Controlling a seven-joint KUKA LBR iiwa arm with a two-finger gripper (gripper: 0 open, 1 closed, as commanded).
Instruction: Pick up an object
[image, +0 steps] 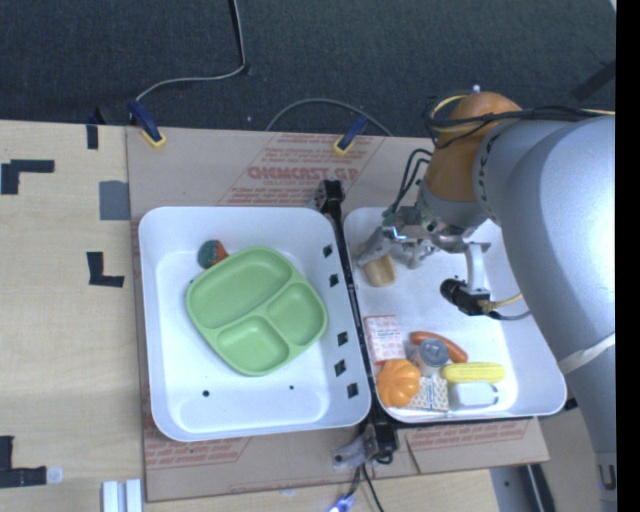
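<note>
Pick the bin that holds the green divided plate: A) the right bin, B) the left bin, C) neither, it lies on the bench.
B: the green divided plate lies inside the left bin, while the right bin holds the ear of corn.

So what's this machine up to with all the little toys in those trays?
The robot arm is reaching into the right bin, and its gripper sits low at the far left corner, right at a small tan object; whether it has hold of it is unclear. A toy orange, corn cob, carrot and small packets cluster at the near end. The left bin holds a green divided plate.
</note>
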